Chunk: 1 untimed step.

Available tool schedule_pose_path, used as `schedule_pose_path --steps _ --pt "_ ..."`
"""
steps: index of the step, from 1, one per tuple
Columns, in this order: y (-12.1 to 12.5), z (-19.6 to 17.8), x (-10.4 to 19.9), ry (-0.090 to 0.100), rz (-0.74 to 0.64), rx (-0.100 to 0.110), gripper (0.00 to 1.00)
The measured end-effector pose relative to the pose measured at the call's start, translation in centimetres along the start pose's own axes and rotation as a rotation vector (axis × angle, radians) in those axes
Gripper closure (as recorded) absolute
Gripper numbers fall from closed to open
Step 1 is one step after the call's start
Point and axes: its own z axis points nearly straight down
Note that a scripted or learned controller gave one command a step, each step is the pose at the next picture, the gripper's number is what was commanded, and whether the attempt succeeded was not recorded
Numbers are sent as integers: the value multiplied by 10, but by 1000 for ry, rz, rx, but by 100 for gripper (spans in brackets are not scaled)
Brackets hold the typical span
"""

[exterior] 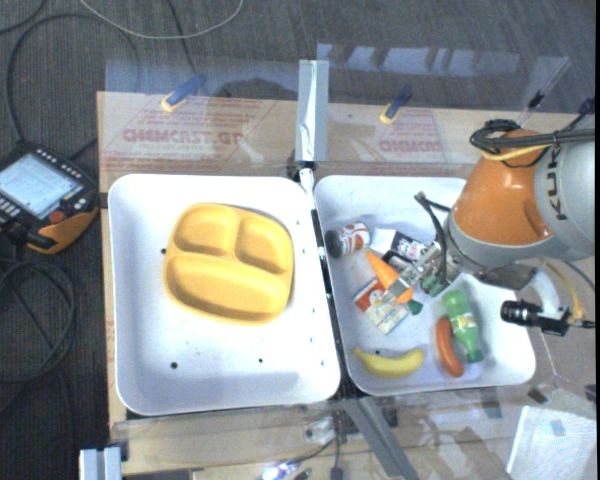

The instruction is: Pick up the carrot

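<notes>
A: Where does your small orange tapered carrot [382, 267] lie?

B: You will find it in the right-hand shallow white plastic bin [500, 373], near that bin's middle, slanting from upper left to lower right. Its lower end runs in under the hand [423, 268], and it touches a small red and white printed packet [380, 304] just below it.

A: And the hand itself?

B: You see it low over the right bin, at the end of the grey arm with the orange band [500, 203] that comes in from the right. It sits at the carrot's lower right end, just beside it. Whether its fingers are spread or pressed together you cannot tell; the metal parts there blur together.

A: What else shares that bin with you?

B: A red and white cylindrical can [352, 238] lies on its side at the upper left, near the carrot's tip. A yellow curved banana [389, 361] rests along the front wall. A green plastic bottle [463, 326] lies to the right, with a red-orange sausage-shaped toy [447, 348] touching its left side.

A: And the other bin?

B: Your left-hand shallow white plastic bin [150, 368] carries a yellow plastic tray with three compartments [230, 260], set slightly askew. Both bins stand side by side on the table [130, 133].
</notes>
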Motion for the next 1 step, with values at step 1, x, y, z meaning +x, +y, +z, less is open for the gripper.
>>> schedule_pose_path --steps 1 --pt "-6 -80 -20 14 23 29 100"
